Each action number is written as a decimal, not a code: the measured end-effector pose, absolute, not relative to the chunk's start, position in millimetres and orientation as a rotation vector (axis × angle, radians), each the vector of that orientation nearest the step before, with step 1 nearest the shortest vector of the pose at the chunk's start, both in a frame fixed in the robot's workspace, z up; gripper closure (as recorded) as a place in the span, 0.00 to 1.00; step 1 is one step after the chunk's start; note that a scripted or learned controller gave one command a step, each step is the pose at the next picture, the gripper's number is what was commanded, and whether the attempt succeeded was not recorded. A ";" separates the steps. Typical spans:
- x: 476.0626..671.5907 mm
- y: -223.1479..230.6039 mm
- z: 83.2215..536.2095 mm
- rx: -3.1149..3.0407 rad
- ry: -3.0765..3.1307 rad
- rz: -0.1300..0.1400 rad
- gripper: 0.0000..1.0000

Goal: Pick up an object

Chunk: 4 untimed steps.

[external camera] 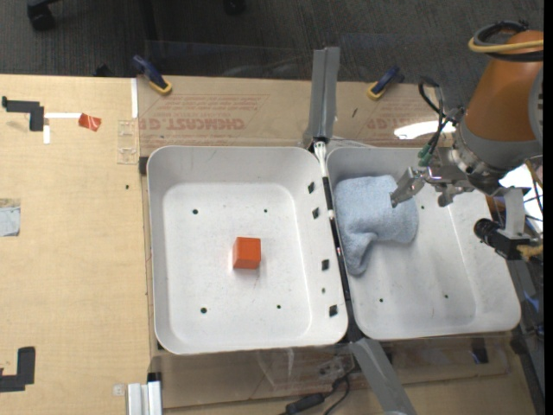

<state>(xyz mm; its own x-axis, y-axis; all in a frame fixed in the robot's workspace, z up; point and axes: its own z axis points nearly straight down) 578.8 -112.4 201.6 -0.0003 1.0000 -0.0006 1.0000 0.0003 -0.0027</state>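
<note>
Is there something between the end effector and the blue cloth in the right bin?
Nothing visible. The end effector is just above the upper right edge of the blue cloth in the right bin, with no object between them.

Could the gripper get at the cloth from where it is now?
Probably yes. The gripper hangs over the right bin just beside the cloth, which lies uncovered against the bin's left wall, nothing between them.
</note>
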 end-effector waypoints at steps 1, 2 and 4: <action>559.3 -104.5 93.3 -2.391 -2.039 -0.003 0.00; 559.3 -104.6 93.2 -2.391 -2.039 -0.003 0.00; 588.5 -107.6 92.8 -2.556 -1.828 0.002 0.00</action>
